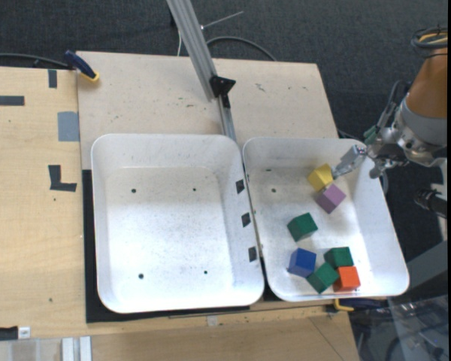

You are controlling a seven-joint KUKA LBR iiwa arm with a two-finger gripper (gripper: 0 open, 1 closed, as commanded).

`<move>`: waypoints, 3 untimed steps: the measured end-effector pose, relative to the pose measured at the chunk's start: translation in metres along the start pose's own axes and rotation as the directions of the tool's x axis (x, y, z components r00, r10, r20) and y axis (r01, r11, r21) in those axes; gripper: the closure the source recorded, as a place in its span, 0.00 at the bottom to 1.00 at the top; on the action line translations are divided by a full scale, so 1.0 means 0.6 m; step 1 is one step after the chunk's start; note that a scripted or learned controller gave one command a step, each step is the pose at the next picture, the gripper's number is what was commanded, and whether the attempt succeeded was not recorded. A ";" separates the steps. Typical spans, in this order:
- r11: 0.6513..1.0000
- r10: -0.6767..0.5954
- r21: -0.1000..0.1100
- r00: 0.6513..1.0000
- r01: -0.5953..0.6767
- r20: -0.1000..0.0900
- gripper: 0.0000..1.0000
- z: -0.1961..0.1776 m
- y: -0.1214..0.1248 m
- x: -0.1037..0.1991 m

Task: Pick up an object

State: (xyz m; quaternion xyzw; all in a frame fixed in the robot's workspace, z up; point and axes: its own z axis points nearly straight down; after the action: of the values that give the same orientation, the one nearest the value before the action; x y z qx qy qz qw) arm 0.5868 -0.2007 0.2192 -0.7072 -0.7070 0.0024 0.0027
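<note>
The right bin point(376, 201) holds several small blocks. A yellow block point(321, 177) lies next to a purple block point(331, 198) in the upper part. Lower down are a green block point(302, 226), a blue block point(302, 262), two more green blocks point(338, 257) point(323, 277) and an orange block point(349, 277). My gripper point(362, 165) hangs over the bin's upper right rim, just right of the yellow block. It is open with nothing between its fingers. One fingertip point(348, 162) points toward the yellow block.
The left bin point(165, 216) stands beside the right one. A slanted metal bar point(199, 43) runs down to the gap between the bins. A blue-and-yellow clamp point(81, 65) sits at the bench's far left corner.
</note>
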 end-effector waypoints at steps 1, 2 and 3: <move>1.000 -0.001 -0.001 1.000 0.001 0.000 0.00 0.073 -0.005 0.001; 1.000 -0.001 -0.001 1.000 0.001 0.000 0.00 0.149 -0.009 -0.005; 1.000 -0.002 -0.005 1.000 0.002 0.001 1.00 0.127 -0.006 -0.004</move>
State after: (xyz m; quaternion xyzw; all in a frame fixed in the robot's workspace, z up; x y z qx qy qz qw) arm 0.5826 -0.2033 0.1431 -0.7063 -0.7079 0.0007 0.0005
